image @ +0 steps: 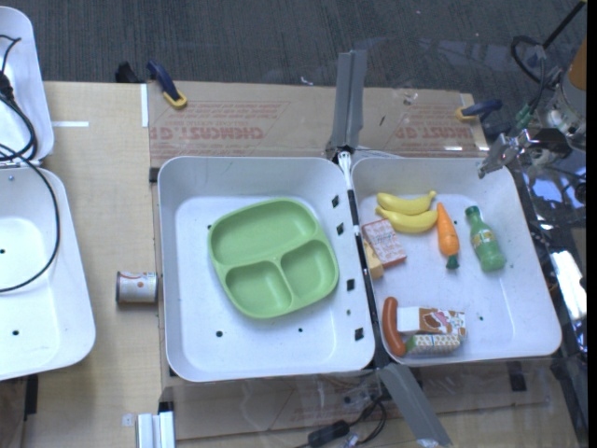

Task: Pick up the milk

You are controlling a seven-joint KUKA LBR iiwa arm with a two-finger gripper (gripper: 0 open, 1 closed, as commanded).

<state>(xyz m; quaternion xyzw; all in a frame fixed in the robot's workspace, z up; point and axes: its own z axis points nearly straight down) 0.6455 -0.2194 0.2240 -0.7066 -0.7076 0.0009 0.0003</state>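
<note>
Lying flat in right bin, near front edge: milk carton, touching red sausage. Hovering over bin's far right corner: gripper, well apart; finger state impossible to tell.

The brown cardboard sheet behind the bins bears upside-down red lettering, seemingly "CHEMCZ".

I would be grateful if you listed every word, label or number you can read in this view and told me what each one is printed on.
"CHEMCZ" or similar, red, upside down, uncertain: cardboard sheet behind the left bin.
A second red print, too faint to read: same cardboard behind the right bin.
Milk carton: print too small to read.
Snack box: print blurred.
Green bottle: label unreadable.
Small can left of the bins: unreadable.
</note>
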